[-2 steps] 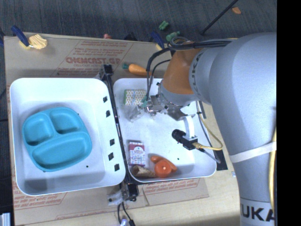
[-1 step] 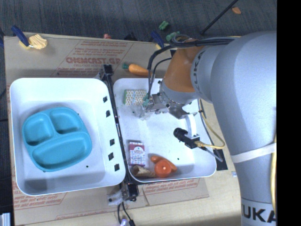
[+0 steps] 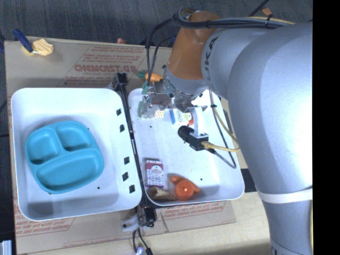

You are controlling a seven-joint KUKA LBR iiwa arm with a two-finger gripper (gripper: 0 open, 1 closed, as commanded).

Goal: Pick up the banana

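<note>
While hovering over the right bin's (image 3: 228,187) far end, end effector (image 3: 154,104) state impossible to tell, nothing visibly held; no banana clearly identifiable, perhaps the brownish item (image 3: 159,194) beside the tomato (image 3: 184,189) in the near corner; pick seemingly not yet done.

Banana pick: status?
Pincer low at right bin's far end. Banana not identifiable; cluttered. Red box, orange item at near edge. Blue tray in left bin.
</note>
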